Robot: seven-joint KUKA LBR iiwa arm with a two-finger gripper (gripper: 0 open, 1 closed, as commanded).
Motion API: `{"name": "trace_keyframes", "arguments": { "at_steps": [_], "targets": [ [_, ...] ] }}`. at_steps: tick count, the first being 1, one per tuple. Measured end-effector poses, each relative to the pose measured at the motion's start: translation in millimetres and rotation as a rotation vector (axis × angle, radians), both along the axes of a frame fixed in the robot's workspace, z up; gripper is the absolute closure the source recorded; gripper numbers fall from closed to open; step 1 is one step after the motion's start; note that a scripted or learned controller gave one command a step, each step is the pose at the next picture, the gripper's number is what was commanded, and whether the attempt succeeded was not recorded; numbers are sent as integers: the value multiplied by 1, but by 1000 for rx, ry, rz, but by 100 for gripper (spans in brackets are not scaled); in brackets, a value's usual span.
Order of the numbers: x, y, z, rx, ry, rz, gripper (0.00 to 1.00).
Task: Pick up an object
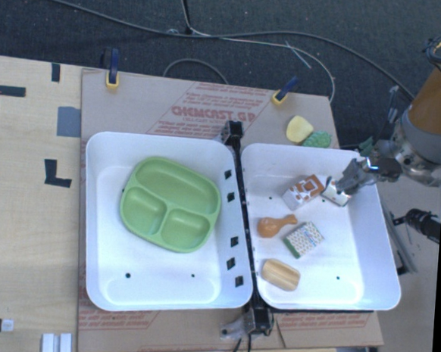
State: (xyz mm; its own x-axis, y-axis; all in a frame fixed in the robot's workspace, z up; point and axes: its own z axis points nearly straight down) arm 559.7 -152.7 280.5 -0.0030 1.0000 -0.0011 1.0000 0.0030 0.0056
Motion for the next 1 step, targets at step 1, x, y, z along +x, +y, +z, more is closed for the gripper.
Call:
{"name": "trace_keyframes", "arguments": {
  "at_steps": [1],
  "targets": [
    [2, 60, -18, 2, 7, 3, 100]
  ]
}}
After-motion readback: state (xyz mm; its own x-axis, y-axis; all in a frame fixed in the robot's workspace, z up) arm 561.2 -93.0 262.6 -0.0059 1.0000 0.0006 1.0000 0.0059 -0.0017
